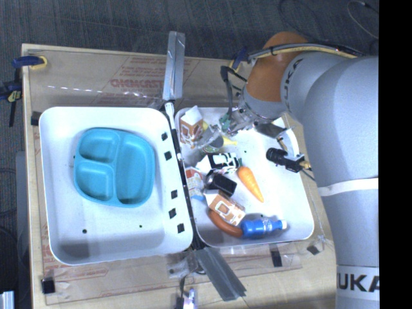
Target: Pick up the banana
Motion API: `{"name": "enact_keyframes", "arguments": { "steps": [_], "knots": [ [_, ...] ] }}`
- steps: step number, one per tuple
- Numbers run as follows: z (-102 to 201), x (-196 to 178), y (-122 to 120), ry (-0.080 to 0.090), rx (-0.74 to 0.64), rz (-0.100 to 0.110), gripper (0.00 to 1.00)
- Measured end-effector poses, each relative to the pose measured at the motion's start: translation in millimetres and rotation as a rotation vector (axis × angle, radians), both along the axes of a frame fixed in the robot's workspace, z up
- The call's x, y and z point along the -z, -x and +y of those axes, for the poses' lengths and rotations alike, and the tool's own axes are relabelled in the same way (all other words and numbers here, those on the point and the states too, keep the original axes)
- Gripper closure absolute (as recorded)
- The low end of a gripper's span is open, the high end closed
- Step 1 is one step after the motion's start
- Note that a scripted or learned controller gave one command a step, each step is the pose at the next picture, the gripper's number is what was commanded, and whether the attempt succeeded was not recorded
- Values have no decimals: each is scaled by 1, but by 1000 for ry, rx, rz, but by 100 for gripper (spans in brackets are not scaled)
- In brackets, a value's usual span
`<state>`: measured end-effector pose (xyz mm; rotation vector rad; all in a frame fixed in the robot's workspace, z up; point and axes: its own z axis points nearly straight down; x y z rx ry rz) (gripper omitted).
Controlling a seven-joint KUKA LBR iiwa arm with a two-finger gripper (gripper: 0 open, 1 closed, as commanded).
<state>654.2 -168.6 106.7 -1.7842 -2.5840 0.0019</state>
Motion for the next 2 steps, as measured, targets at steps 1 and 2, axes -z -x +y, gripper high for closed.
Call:
{"name": "enact_keyframes", "arguments": {
  "steps": [1, 2],
  "knots": [
    [-38, 3, -1, 0, 60, -23, 0],
    [-5, 14, -2, 7, 2, 2, 0]
  ]
}}
